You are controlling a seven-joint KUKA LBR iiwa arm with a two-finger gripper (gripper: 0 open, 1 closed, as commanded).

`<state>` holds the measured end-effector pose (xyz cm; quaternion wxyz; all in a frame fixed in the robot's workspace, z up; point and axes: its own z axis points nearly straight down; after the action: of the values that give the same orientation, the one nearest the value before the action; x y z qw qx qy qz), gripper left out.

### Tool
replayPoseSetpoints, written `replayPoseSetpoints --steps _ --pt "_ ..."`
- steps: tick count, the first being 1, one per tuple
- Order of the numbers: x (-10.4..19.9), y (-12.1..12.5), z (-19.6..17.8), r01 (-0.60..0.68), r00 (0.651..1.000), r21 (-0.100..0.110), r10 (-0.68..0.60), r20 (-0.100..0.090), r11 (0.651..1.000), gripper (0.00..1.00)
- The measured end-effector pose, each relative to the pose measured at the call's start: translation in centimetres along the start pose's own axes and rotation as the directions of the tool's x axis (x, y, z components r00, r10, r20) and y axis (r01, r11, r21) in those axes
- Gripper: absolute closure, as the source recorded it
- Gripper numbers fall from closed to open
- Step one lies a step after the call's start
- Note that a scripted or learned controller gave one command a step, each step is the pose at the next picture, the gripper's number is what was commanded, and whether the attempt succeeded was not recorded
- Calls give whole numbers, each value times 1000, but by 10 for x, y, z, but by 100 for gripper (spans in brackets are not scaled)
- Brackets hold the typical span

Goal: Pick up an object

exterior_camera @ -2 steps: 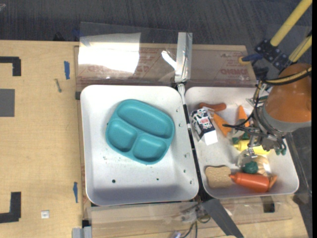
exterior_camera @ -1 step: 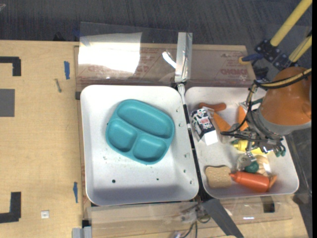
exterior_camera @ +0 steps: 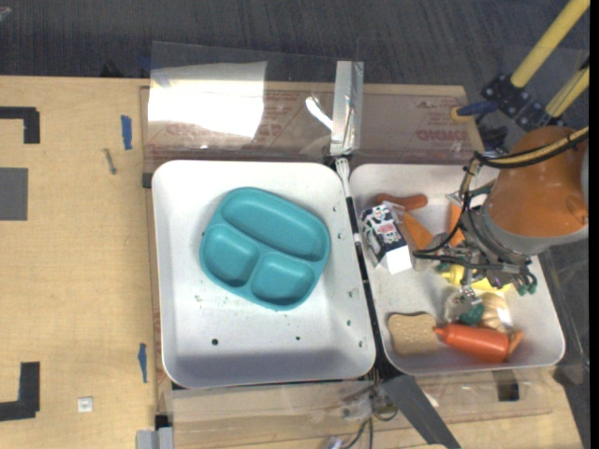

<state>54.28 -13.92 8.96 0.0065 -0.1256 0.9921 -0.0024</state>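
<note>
Gripper (exterior_camera: pixel 479 283) hangs low over the right bin (exterior_camera: pixel 552 344), at about three o'clock in the camera view, beneath the arm's orange band (exterior_camera: pixel 535 187); whether it is released or clenched cannot be told, as wrist hardware and cables hide its tip. Nearest the camera, at five o'clock, an orange carrot-shaped toy (exterior_camera: pixel 475 342) lies along the bin's near edge, touching a tan bread-like piece (exterior_camera: pixel 413 333) on its nine o'clock side. Just beyond them, under the gripper, sits a jumble of small yellow and pale items (exterior_camera: pixel 477 299), too tangled to name. Farther back, toward the bin's far left corner, a black-and-white spotted carton (exterior_camera: pixel 385 232) lies tilted, with an orange sausage-like piece (exterior_camera: pixel 401 202) just beside it at twelve o'clock. Across the divider, at nine o'clock, the left bin (exterior_camera: pixel 182 325) holds a teal divided plate (exterior_camera: pixel 266 245). Beyond both bins, a clear plastic sheet (exterior_camera: pixel 211 106) rests on the wooden surface (exterior_camera: pixel 65 251).
</note>
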Motion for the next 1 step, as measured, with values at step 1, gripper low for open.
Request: replayPoseSetpoints --steps 1 --pt "-11 13 0 62 998 1 -62 2 998 0"
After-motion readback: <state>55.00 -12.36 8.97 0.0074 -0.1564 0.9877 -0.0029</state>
